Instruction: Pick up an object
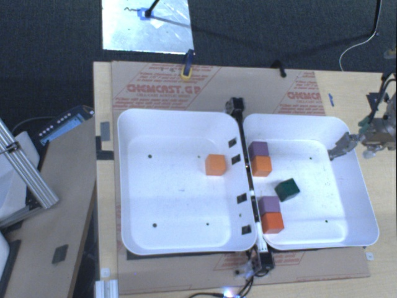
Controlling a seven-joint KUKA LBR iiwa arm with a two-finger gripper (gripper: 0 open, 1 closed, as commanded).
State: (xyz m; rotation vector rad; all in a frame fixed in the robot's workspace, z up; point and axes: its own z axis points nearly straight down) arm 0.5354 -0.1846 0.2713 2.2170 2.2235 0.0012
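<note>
Jaws [342, 145] at right bin's edge, grip state unclear, green block [287, 189] lower-left, apart.

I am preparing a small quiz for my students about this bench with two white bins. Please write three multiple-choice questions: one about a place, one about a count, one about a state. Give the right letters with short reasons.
1. Where does the lone orange block lie?
A. In the left bin
B. In the right bin
C. On the bench outside the bins

2. How many purple-and-orange block pairs lie in the right bin?
A. One
B. Two
C. Four

3. Where is the pincer relative to the dark green block?
A. Touching the block
B. Lifting the block
C. Apart from it, at the right bin's far right rim

Answers:
1 A: it sits in the left bin, right of its middle.
2 B: one pair is up by the divider, another pair lower.
3 C: bare white floor separates them.
</note>
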